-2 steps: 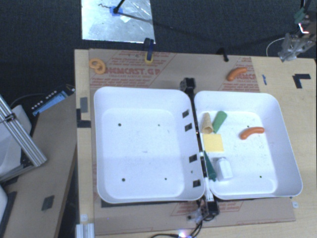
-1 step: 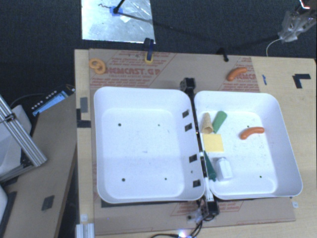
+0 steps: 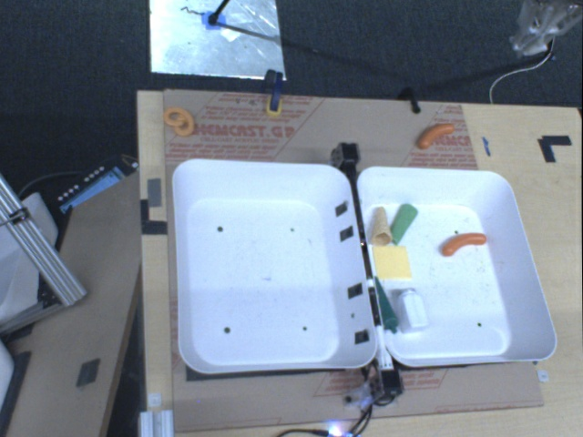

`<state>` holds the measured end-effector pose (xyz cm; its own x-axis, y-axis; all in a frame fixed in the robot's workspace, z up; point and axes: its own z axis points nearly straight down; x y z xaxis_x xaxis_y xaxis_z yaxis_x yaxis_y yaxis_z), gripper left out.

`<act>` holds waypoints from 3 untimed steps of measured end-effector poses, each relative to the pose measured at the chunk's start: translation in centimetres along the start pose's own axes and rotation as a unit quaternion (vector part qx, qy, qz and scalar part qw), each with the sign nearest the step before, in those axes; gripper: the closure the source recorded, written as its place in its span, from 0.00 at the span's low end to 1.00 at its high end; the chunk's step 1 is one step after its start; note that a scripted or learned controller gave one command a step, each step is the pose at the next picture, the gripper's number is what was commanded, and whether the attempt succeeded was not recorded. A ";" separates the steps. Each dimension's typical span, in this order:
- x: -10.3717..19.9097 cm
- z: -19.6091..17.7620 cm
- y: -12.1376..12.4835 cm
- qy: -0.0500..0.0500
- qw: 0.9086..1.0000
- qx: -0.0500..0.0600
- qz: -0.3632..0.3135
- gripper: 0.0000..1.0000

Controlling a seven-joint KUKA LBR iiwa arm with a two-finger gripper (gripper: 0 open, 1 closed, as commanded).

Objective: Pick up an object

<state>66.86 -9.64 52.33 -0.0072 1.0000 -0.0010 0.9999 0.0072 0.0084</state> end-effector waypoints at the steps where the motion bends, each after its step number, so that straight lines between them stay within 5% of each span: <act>1: -11.6 3.2 -1.4 -0.001 1.000 0.004 0.008 1.00; 2: -11.0 -1.5 -0.1 -0.001 1.000 0.000 0.001 1.00; 3: -11.0 -1.4 -5.8 0.000 1.000 0.002 0.004 1.00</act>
<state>61.12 -20.70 53.73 -0.0001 1.0000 -0.0018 1.0000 0.0001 0.0049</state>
